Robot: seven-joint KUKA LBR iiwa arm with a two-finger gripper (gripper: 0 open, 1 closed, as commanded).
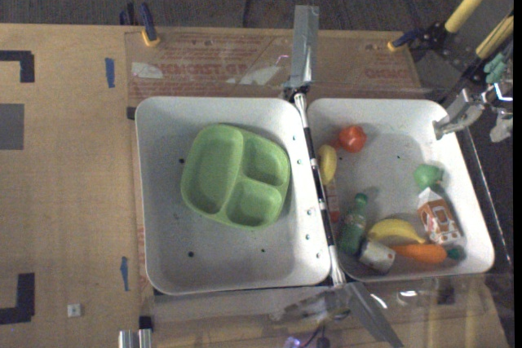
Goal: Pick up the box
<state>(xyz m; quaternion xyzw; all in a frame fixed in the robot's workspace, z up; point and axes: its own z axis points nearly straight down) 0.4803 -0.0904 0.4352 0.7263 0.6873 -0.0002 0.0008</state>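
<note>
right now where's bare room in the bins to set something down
Left bin: bare floor all around the green plate, widest along the near edge and left wall. Right bin: a bare patch mid-floor, between tomato, bottle and green pepper. Its near edge is crowded: banana, can, carrot, box.

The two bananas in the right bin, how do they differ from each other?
The left banana lies against the bin's left wall, running nearly straight up the view; the lower banana lies crosswise near the front, arched. The left banana lies apart from the other items; the lower banana is crowded among the carrot, the green bottle and the box. The lower banana looks longer and thicker. Both are yellow and lie in the right bin.
</note>
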